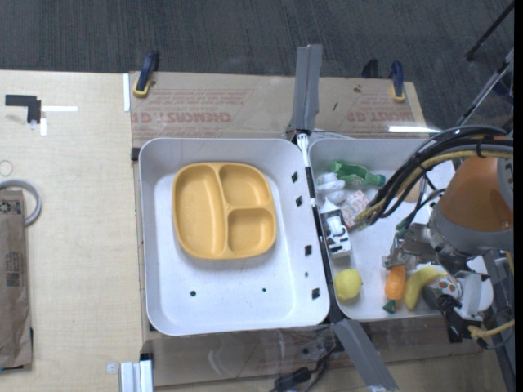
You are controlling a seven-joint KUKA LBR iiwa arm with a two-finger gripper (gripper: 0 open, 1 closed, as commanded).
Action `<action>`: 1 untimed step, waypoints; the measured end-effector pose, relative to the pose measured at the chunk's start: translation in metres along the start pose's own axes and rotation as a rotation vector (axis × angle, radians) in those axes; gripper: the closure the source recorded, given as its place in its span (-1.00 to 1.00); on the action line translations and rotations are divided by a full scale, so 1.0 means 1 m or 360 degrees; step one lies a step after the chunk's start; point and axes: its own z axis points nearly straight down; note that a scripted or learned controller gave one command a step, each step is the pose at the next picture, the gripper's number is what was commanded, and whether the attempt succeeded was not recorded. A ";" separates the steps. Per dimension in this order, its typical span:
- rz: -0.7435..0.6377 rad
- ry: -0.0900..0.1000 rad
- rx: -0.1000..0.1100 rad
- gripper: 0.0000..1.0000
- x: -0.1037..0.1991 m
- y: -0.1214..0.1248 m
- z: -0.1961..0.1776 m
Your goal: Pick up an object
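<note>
**Arm over the crowded right bin**

The left bin point(155, 243) holds just a yellow divided plate point(224, 210), flat, with bare floor all round. The right bin's point(372, 313) pickable things crowd together: green item point(353, 172) and wrappers by the divider, lemon point(348, 283), carrot point(395, 285) and banana point(420, 284) along the near wall. The hand point(406, 250) hangs just above the carrot; its opening I cannot tell. Walls and neighbours leave little room.

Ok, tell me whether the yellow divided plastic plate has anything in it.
Empty: all three compartments of the yellow divided plastic plate show bare yellow.
</note>
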 end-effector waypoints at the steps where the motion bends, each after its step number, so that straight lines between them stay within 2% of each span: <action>1: 0.0361 -0.0004 0.0000 1.00 0.085 0.034 -0.091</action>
